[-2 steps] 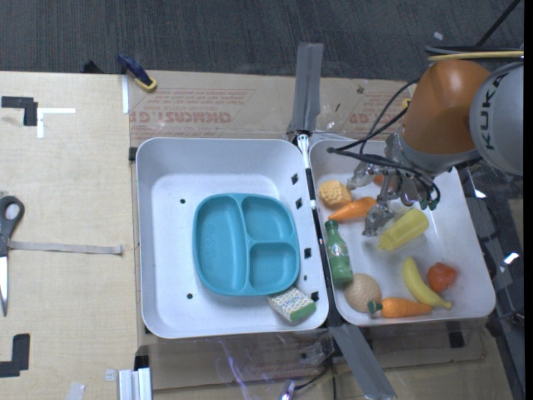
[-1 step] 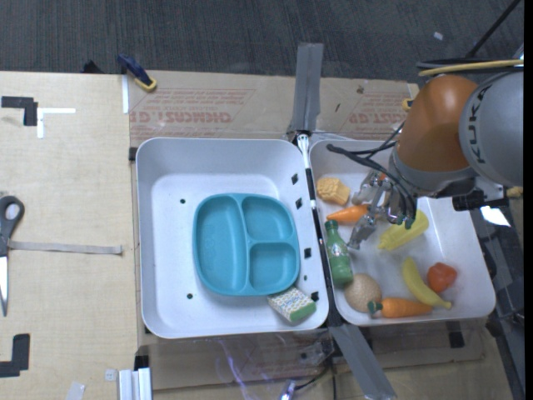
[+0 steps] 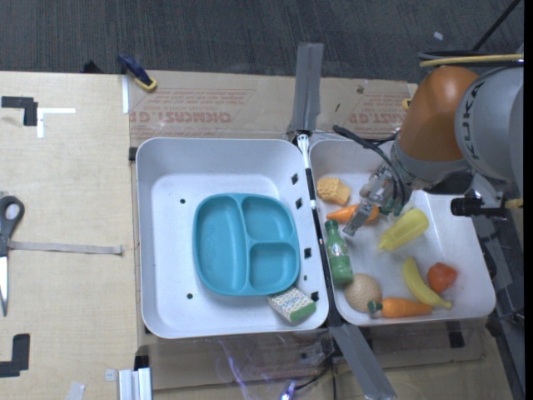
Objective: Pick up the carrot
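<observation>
Orange is what I steer by: a tapered orange piece that I take for the carrot (image 3: 340,216) lies in the right bin (image 3: 476,248), near its left wall, between the yellow waffle-like toy (image 3: 333,192) behind it and the green bottle (image 3: 337,252) in front. The hand (image 3: 360,221) sits low over the carrot's right end, touching or very nearly touching it, while the pointed end pokes out to the left, clear of it. I cannot tell whether the hand is spread or pressed together, nor whether the carrot is truly caught. To do this step well, I would centre the grip across the thicker part rather than the very end, close fully before any lift, and rise straight up so the bottle and the yellow pepper (image 3: 404,229) just beside it are not knocked. A second carrot (image 3: 405,308) lies well apart by the bin's front wall, against a beige ball (image 3: 362,292).
</observation>
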